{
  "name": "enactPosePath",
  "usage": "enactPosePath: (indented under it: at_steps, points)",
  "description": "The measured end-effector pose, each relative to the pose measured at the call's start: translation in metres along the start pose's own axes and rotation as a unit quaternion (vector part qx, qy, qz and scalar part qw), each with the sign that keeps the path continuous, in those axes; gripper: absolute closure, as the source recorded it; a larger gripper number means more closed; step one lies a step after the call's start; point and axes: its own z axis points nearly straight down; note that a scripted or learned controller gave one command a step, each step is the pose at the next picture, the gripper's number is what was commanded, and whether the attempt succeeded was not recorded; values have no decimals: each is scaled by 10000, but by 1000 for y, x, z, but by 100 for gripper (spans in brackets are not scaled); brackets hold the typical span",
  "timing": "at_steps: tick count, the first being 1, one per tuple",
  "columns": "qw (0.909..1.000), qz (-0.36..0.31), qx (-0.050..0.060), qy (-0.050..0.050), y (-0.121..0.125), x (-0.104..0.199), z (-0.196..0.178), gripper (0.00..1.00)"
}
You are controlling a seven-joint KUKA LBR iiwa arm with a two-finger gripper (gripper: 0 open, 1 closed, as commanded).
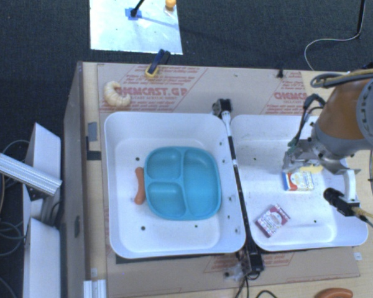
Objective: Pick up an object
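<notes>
Snack packet in right bin lies just under the gripper; finger spread cannot be told

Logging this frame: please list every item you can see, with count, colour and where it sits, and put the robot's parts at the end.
White bins: 2, white, side by side on the bench.
Divided plate: 1, light blue, three compartments, in the left bin.
Sausage-shaped toy: 1, orange, left bin, beside the plate's left edge.
Flat packet: 1, white with red and blue, right bin, under the gripper.
Small packet: 1, dark red and white, right bin, near its front.
Curled toy: 1, cream, on the cardboard behind the left bin.
Arm: 1, grey with orange band, from the right.
Gripper: 1, over the flat packet.
</notes>
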Motion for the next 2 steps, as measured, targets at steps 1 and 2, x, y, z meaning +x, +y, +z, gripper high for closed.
enactPosePath:
  at_steps: [1,2]
  points:
    - [10000,1,2,1,0,0,0,0]
    - [10000,-5,35,7,44,-39,7,0]
